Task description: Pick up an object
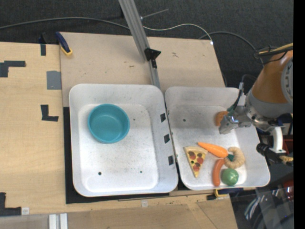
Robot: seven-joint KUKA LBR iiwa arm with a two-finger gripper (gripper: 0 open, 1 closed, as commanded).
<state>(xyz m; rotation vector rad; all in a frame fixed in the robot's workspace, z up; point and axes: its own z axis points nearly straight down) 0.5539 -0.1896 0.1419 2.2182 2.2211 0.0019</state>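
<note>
The right bin [190, 104] holds a pizza slice [195, 159], a carrot [213, 149], a red sausage [217, 171], a green ball [229, 176], a tan pretzel-like piece [235, 157] and an orange object [220, 118]. My gripper [228, 124] is low in the right bin, right beside the orange object, which it partly hides. The left bin [81, 99] holds a teal bowl [108, 123].
A grey metal pole [136, 27] slants across the bench behind the bins. Black clips [166, 137] sit on the rim between the bins. Cables run over the dark floor at the back. A blue and yellow tool [63, 43] lies at the bench's far left.
</note>
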